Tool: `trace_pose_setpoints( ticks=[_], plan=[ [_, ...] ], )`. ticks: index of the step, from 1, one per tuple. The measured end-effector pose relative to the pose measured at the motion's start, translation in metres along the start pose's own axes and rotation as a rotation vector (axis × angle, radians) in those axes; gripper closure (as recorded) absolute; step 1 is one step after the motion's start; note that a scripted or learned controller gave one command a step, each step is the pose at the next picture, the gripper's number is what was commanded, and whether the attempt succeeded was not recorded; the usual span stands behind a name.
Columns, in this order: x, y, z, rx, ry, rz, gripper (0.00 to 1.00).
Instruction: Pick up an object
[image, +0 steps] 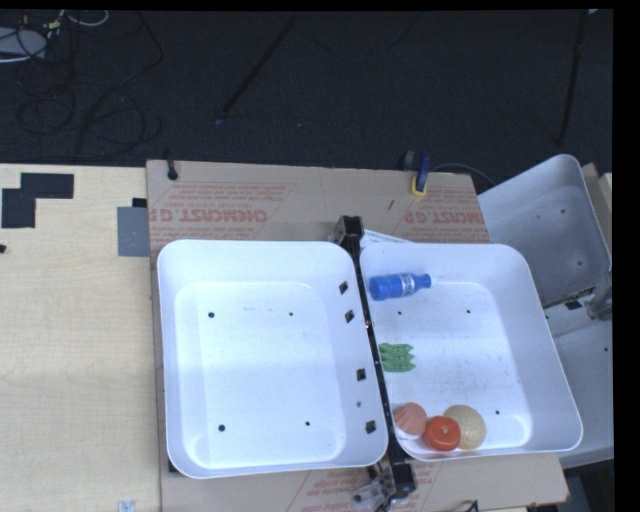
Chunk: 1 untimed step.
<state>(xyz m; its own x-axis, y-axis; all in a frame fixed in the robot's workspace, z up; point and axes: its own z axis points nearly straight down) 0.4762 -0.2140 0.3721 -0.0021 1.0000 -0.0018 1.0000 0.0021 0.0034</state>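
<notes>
The right bin (520, 330) holds several small objects. A blue bottle (398, 286) lies on its side near the bin's far left corner. A green ridged piece (396, 358) rests by the left wall at mid-depth. In the near left corner a pink round piece (409, 417), a red round object (442, 433) and a tan ball (467, 425) sit close together.
The left bin (190, 300) sits beside the right one, joined by a black divider strip (365, 340). Both stand on a cardboard sheet (260, 200). A grey metal plate (550, 215) stands at the right. A wooden bench top (70, 350) spreads to the left.
</notes>
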Motion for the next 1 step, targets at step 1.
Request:
trace_pose_setpoints(
  ticks=[1],
  plan=[
    [0.0007, -0.0001, 0.0067, 0.005, 0.002, 0.0, 1.0]
  ],
)
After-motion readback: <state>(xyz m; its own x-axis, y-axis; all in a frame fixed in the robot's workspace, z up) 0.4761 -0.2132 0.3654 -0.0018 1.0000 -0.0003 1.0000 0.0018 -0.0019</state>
